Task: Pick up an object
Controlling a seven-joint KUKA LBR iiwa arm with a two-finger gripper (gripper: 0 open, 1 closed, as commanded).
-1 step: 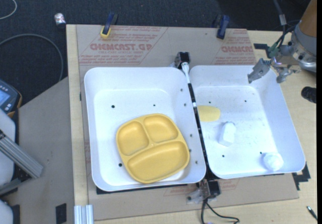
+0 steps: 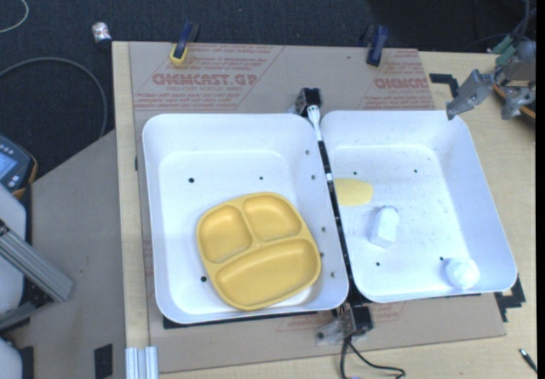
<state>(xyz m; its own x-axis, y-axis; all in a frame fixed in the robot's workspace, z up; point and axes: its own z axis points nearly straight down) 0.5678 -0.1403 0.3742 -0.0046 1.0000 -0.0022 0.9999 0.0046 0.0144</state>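
1. The gripper [image 2: 464, 100] is hanging at the far right, beyond the far corner of the right bin [image 2: 477, 164]. Whether it is spread or pressed together cannot be told at this scale; nothing is showing between its tips.
2. Candidate objects are lying in both bins. A yellow divided plate [image 2: 257, 249] is resting in the near half of the left bin [image 2: 170, 156]. A flat yellow piece [image 2: 352, 192] is lying by the right bin's left wall, a small white block [image 2: 383, 226] is sitting just nearer, and a white rounded item [image 2: 461, 272] is sitting at the near right corner.
3. The plate is appearing rigid, light and smooth, likely plastic; its raised rim is offering the only pinch point, and a slip is probable.
4. The white block is looking light and compact, standing apart from its neighbours; closing across its narrow sides is judged the easiest hold.
5. The bin floors are looking smooth, and the sloped walls are crowding the corner item. The bench [image 2: 255, 71] is lying beneath both bins.
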